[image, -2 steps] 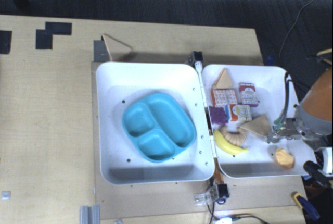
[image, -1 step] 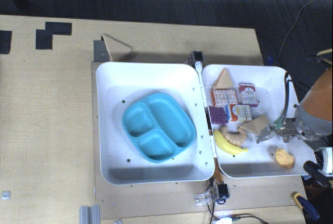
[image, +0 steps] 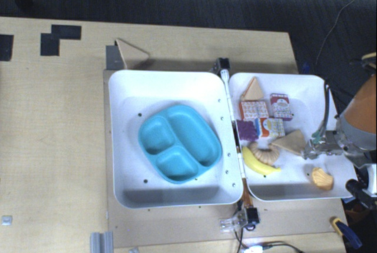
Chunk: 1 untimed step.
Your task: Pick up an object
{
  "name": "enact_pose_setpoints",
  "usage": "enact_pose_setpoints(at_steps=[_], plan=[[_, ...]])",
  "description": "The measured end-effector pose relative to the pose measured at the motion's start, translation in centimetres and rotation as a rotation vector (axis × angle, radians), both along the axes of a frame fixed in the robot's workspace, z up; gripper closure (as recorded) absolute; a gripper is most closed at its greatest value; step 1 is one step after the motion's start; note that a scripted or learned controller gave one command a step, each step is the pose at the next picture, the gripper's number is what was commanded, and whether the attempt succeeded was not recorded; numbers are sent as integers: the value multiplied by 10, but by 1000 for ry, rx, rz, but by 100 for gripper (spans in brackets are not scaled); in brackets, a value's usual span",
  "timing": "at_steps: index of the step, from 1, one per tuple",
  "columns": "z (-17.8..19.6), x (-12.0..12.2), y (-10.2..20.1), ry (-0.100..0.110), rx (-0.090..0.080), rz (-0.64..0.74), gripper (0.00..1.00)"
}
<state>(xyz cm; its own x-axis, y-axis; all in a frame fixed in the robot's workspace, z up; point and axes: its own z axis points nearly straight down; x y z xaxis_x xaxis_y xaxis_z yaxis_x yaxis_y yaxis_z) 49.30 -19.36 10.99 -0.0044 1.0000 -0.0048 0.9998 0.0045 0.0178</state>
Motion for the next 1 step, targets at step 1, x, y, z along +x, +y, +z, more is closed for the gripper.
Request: enact_pose_setpoints(at_steps=[1], plan=[[0, 0, 0, 0, 0, 0, 0]])
